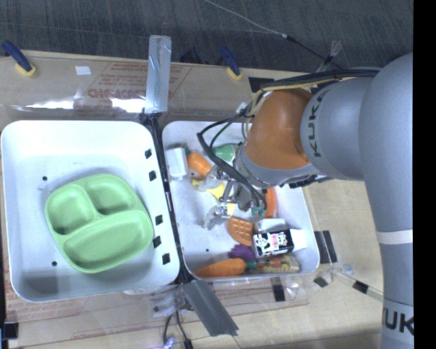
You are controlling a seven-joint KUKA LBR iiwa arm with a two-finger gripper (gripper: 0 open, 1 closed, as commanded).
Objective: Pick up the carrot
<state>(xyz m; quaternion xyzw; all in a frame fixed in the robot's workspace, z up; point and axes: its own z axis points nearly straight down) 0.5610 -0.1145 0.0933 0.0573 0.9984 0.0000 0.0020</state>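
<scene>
The gripper [229, 208] hangs low over the middle of the right bin [305, 202], below the arm's [349, 129] orange band and grey wrist, which cover the bin's upper right part. Its metal fingers point down and to the left among the toys, but they are small and blurred against the clutter, so I cannot tell how far apart they stand or whether anything lies between them. Just beside the fingertips, to the lower right, sits a ridged orange-brown piece [240, 230], and right of that a small black-and-white carton [272, 242] lies on its side. A yellow piece [215, 189] shows just above the gripper, with an orange rounded toy [198, 164] further up toward the bin's top left, near a white block [176, 158] and a green item [225, 152] partly under the wrist. The carrot [220, 268] lies flat along the front wall of the right bin, orange and tapered, well below the gripper and apart from it, with a purple toy [240, 253] touching its upper right end. In the left bin [29, 144] rests a green divided plate [98, 220], well apart from everything else.
</scene>
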